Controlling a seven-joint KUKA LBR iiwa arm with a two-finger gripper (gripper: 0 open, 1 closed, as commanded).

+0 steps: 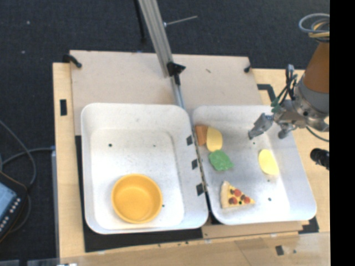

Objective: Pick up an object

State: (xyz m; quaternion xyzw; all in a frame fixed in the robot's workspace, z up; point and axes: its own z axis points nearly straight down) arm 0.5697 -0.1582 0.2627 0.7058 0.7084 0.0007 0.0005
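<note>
The right bin [288, 201] holds several small items: a yellow oval piece [268, 162] at its right side, a green leafy piece [221, 160] near the middle divider, a yellow piece [214, 139] overlapping a brown one [201, 134] at the upper left, and a pizza slice [235, 195] at the front. My gripper [270, 126] hangs above the bin's upper right part, up and slightly left of the yellow oval piece. Its fingers are spread apart with nothing between them.
The left bin [100, 126] holds an orange bowl [136, 198] near its front. A slanted metal rail [158, 32] runs from the top of the view down to the gap between the bins. The grey arm with its orange band [317, 71] enters at the right.
</note>
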